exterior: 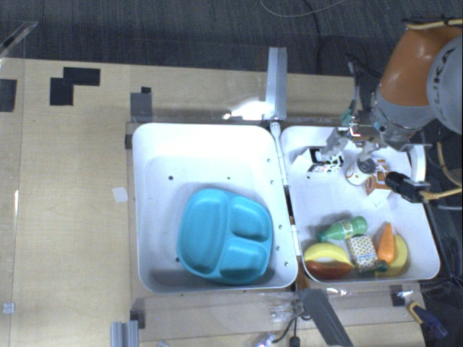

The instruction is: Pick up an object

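Objects for picking lie heaped at the near end of the right bin (431, 246): a green bottle (344, 228) lying on its side, a yellow banana (325, 252) with a red-brown piece just under it, a small patterned box (362, 251), an orange carrot (387, 243) standing on its tip, and a second yellow piece (398, 259) behind the carrot. You can see they touch one another, packed against the bin's near wall and its corner.

The gripper (352, 149) hangs over the far end of that same bin, well apart from the heap; from this angle you cannot tell whether its claw is spread or closed, and nothing shows between its tips. The arm (414, 71) comes in from the right, its orange band above the wrist.

In the left bin (148, 194) you have a blue divided tray (226, 236), tilted toward the near right corner. Both bins sit side by side on a pale wooden bench (65, 215), with a metal post (277, 84) rising where they meet. Dark carpet (159, 13) lies beyond the bench, crossed by a thin cable (311, 9).

You have bare white floor in the middle of the right bin, between the gripper and the heap. The left bin's far half is bare white floor too.
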